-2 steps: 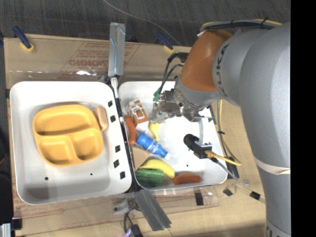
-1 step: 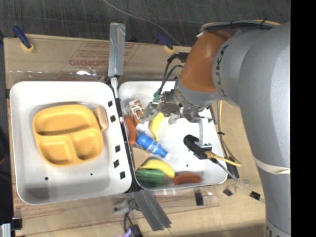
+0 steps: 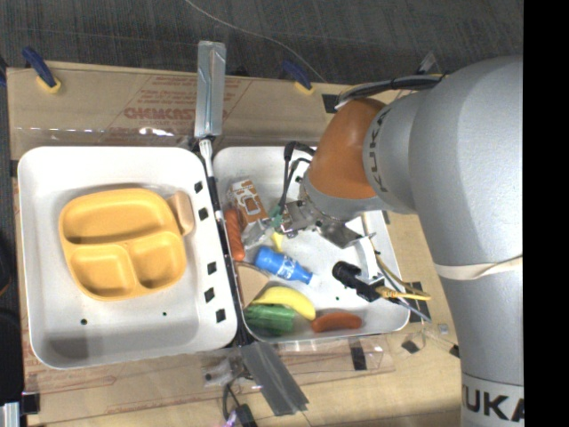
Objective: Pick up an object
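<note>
— Over the right bin (image 3: 382, 323), is it gripping anything?
— Can't tell; the wrist hides the jaws. It's low among the clutter, probably hunting a grab. The blue bottle (image 3: 283, 266) lies just beside the gripper (image 3: 289, 222), banana (image 3: 286, 299) nearer the front wall.

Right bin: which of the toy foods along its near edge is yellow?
The banana, lying just above the green vegetable at the near-left corner of the right bin. The red piece sits to its right.
</note>
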Controlling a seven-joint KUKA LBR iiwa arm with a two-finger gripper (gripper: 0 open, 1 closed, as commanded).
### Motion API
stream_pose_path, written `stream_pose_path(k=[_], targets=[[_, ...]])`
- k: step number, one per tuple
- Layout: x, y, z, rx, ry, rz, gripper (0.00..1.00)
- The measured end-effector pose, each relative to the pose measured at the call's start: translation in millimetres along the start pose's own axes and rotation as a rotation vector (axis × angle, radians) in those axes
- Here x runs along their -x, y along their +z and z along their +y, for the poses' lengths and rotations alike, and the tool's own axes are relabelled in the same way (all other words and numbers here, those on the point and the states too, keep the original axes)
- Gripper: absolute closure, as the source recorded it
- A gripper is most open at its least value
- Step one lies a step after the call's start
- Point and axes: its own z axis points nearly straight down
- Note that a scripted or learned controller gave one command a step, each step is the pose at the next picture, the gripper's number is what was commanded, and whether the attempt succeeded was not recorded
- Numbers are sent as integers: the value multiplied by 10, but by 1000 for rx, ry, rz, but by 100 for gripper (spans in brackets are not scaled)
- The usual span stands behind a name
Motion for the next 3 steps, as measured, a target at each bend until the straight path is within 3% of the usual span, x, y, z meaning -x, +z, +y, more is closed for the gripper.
stream_pose_path(k=[1,2,3], targets=[[7,-96,-4,-2,-3,0,100],[2,3,88,0,338,-1,100],[-25,-1049,726,8,420,-1,100]])
